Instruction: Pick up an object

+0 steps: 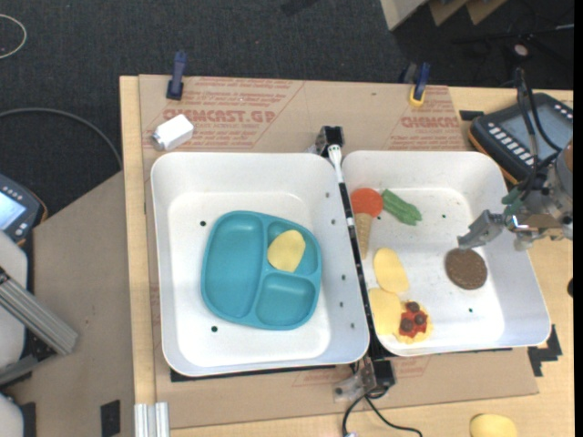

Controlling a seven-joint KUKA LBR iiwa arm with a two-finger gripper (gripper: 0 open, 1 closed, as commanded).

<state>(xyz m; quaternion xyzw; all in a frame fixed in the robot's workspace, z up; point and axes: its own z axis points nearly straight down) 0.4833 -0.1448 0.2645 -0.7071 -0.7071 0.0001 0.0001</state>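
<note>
While the gripper (477,232) hung over the right bin (521,330), you could see its grey fingers just above the brown round cookie (466,269); I cannot tell if they were parted or closed. You also had a yellow piece (287,250) in the teal tray (239,271) of the left bin (178,271).

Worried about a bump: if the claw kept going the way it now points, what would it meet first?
The claw points down and left into the right bin. The brown round patty lies nearest below its tip, so probably that, or the bin floor beside it; height is unclear.
</note>
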